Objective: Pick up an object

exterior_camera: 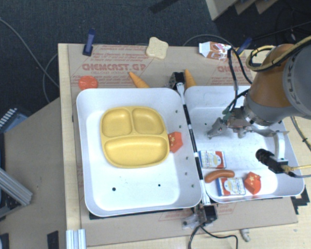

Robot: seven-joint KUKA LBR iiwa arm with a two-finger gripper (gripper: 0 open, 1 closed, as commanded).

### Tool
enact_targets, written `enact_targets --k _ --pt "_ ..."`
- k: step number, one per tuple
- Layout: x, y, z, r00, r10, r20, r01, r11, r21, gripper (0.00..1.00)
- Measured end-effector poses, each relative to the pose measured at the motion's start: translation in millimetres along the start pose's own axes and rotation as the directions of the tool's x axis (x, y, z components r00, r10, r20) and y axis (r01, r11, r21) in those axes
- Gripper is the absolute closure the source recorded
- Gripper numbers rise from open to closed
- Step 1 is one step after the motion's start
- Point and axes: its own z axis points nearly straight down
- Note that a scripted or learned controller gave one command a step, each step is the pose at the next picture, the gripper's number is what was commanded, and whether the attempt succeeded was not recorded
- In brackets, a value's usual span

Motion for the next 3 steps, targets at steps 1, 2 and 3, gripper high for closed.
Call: enact_targets --k 1,2,3 --pt "-78 25 -67 1.0 0.0 0.003 0.0 1.0 -0.005 0.0" --pt "-23 102 -32 1.0 -0.003 0.0 0.003 1.0 -0.004 0.0" --pt "-77 6 37 1.0 0.001 0.001 -0.001 1.0 0.002 0.0"
